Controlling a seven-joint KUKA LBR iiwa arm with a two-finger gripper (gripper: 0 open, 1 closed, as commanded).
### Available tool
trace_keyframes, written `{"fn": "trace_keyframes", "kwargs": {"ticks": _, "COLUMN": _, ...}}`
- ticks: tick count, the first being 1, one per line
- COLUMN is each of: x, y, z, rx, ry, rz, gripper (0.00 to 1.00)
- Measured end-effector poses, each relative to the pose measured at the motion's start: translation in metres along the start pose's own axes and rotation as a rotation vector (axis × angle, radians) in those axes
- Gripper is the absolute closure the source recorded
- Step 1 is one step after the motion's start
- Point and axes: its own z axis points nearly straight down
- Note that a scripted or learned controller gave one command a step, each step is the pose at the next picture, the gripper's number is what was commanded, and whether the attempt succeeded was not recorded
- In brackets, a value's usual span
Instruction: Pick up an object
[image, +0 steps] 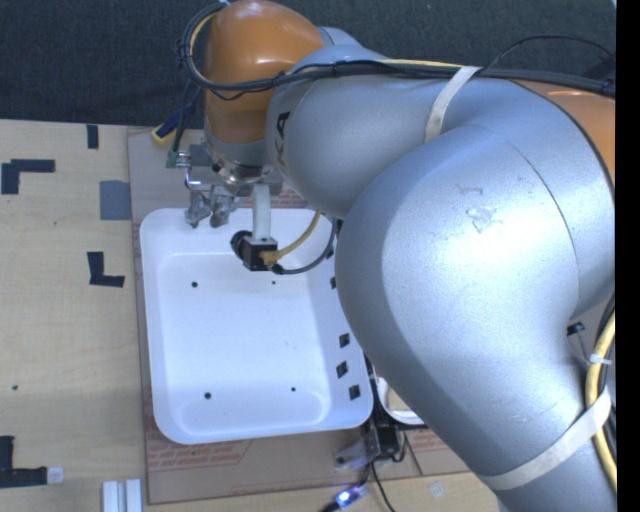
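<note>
Hovering at the white bin's upper rim, hand open or closed, cannot tell. Search step; next: locate an object.

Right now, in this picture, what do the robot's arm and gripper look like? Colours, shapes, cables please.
The arm is thick, with smooth, rounded grey segments. An orange band, dome-shaped, sits above the wrist. Thin black cables run along it, and pale straps wrap the grey shell. The gripper is small, of grey metal.
</note>
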Motion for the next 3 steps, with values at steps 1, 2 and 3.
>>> {"fn": "trace_keyframes", "kwargs": {"ticks": 1, "x": 0.009, "y": -0.08, "z": -0.111, "rx": -0.002, "ry": 0.002, "rz": 0.0, "gripper": 1.0}}
{"fn": "trace_keyframes", "kwargs": {"ticks": 2, "x": 0.005, "y": -0.031, "z": -0.006, "rx": 0.009, "ry": -0.007, "rz": 0.006, "gripper": 1.0}}
{"fn": "trace_keyframes", "kwargs": {"ticks": 3, "x": 0.009, "y": -0.1, "z": -0.145, "rx": -0.008, "ry": 0.004, "rz": 0.001, "gripper": 1.0}}
